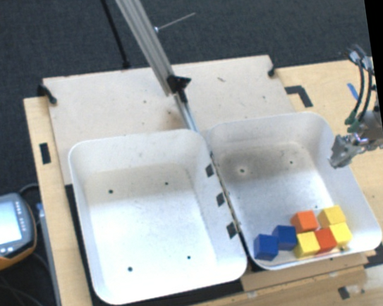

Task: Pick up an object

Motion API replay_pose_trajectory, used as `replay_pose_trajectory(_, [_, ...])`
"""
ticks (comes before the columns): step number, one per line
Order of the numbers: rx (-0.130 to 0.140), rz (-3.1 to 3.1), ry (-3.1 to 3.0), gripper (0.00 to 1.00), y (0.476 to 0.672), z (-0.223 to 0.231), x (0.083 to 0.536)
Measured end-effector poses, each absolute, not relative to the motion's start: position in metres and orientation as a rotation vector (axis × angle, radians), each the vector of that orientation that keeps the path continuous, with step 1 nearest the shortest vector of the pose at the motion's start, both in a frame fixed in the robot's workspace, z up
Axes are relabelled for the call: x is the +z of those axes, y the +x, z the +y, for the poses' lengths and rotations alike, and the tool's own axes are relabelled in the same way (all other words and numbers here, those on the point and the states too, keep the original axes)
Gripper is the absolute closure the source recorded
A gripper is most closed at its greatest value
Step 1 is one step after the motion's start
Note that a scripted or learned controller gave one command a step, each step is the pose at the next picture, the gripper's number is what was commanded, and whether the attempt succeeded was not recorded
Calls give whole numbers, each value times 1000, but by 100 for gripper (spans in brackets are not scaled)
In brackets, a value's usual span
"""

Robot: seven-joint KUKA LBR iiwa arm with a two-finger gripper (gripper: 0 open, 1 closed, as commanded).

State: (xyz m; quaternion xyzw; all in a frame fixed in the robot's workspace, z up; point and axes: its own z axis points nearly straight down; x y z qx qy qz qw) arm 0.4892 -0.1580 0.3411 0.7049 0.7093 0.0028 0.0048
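We see two shallow white plastic bins on the pale wooden table (pixel 53 205). The left-hand white bin (pixel 94 220) has a smooth, speckled floor. The right-hand white bin (pixel 271 158) holds small matte cubes clustered in its near right corner: two blue cubes (pixel 274 241), two orange cubes (pixel 314 230), three yellow cubes (pixel 332 227). The grey metal gripper (pixel 341 151) sits over this bin's right rim, apart from the cubes.

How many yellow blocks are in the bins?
3, all in the right bin, near corner: one behind, one in front, one at the right. Others may be hidden.
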Motion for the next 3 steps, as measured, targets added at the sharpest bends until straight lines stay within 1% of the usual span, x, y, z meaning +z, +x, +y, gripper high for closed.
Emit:
replay_pose_trajectory(1, [-4,2230,2218,100,533,-129,265])
replay_pose_trajectory(2, [-7,2226,2225,100,522,-113,137])
replay_pose_trajectory(3, [8,2220,2213,100,485,-99,249])
